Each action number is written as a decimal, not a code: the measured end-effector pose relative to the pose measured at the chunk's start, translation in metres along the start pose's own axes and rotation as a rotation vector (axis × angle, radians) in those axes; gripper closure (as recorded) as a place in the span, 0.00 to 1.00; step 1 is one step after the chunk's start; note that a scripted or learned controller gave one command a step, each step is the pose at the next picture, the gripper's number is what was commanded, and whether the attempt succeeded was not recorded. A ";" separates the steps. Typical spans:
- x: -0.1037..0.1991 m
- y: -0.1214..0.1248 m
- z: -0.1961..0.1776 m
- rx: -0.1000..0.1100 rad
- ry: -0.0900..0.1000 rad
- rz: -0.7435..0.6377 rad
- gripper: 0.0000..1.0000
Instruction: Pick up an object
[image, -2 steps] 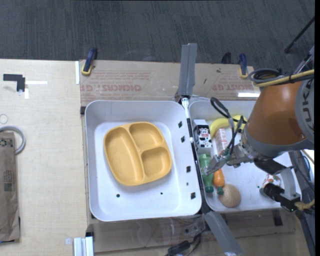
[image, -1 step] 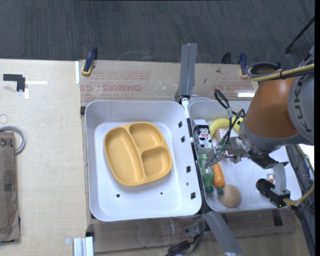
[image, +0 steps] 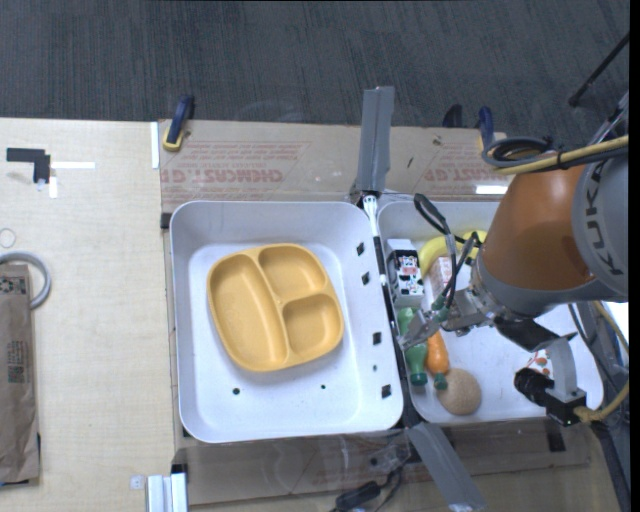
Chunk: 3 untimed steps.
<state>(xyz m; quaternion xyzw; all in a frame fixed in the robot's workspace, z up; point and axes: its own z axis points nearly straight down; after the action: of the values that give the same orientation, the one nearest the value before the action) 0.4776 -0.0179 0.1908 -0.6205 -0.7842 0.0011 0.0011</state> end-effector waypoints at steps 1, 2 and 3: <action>-0.028 0.027 0.000 -0.001 -0.001 0.158 0.00; -0.022 0.002 0.000 0.000 0.000 -0.087 0.00; -0.047 0.047 0.000 -0.001 -0.002 -0.017 0.00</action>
<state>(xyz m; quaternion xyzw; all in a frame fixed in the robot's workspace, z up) 0.5342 -0.0527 0.1907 -0.6140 -0.7893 0.0012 0.0000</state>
